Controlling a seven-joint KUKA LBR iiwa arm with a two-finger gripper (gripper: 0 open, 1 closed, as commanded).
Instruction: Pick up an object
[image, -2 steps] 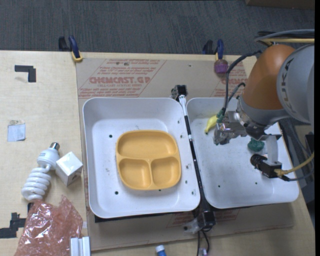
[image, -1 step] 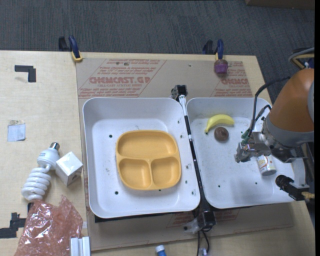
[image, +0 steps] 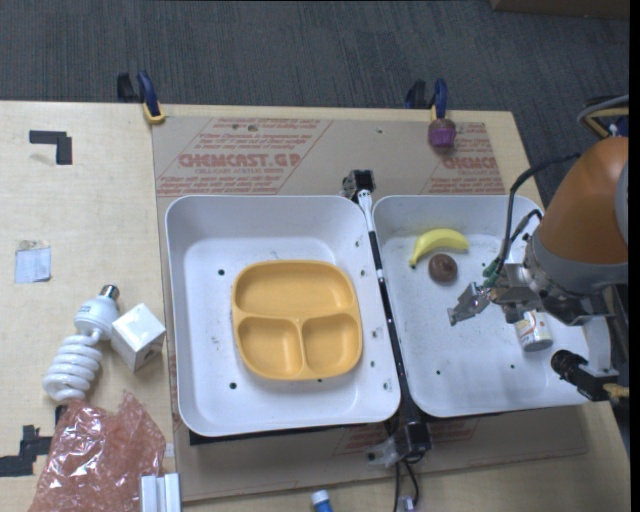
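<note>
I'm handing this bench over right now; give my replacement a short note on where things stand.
Gripper: over the right bin, nothing seen between its fingers; open or shut is unclear.
Right bin holds a banana, a small brown round thing just below it, and a small bottle partly under the arm.
Left bin holds a yellow divided tray.
Done: nothing lifted yet.
Left: grasp and lift one object.

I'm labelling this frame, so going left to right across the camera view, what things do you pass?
Spiral light bulb → small white cube → yellow divided tray in the left bin → banana → gripper → small bottle.
</note>
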